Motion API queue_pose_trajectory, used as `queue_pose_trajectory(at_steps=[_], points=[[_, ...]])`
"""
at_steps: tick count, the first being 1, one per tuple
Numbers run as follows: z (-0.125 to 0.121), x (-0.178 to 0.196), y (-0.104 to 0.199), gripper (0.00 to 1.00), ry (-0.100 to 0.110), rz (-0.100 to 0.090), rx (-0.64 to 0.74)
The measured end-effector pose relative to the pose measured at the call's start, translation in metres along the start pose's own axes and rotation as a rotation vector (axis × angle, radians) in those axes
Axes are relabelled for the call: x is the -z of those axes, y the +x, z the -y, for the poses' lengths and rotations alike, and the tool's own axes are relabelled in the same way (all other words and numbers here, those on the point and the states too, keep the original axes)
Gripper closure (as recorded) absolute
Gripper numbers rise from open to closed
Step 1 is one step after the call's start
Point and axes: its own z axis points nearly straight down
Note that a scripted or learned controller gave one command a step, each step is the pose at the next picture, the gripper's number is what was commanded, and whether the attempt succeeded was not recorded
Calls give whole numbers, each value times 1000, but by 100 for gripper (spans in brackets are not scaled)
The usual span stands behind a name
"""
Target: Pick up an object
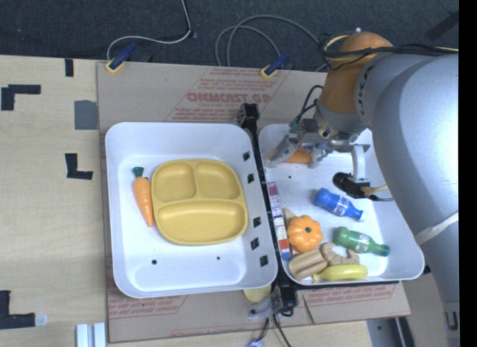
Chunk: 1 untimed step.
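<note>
1. Gripper [295,150] of a grey arm with an orange band, seen from the overhead camera. It reaches in from the view's right and sits low over the far left corner of the right bin [406,262].
2. From this angle it is not possible to tell whether the gripper is open or closed.
3. A small orange object [301,158] lies right at the gripper's tip and overlaps it in the view. It is not possible to tell whether it is gripped or only lying on the bin floor beneath.
4. Nearer the camera than the gripper and a little to the view's right, a blue bottle [337,202] lies on its side, apart from the gripper.
5. Nearer still, almost straight down the view from the gripper, an orange toy pumpkin [304,232] sits upright.
6. Just right of the pumpkin lies a green bottle [360,241], also on its side.
7. In the near part of the bin, the part farthest from the gripper, tan bread rolls [309,262] lie beside a yellow banana [344,271]. The two are touching or nearly so.
8. A slim red-and-white box [278,219] runs along the bin's left wall, nearer the camera than the gripper.
9. To the view's left of the gripper, past the wall between the bins, is the left bin [123,144]. It holds a yellow divided plate [199,200].
10. A toy carrot [143,198] lies just beyond the plate's left edge, well apart from the gripper.
11. Both bins rest on a cardboard sheet [201,96] with red print.
</note>
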Motion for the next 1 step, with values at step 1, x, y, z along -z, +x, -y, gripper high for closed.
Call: queue_pose_trajectory(at_steps=[1], points=[[2, 8, -2, 100, 9, 3, -1]])
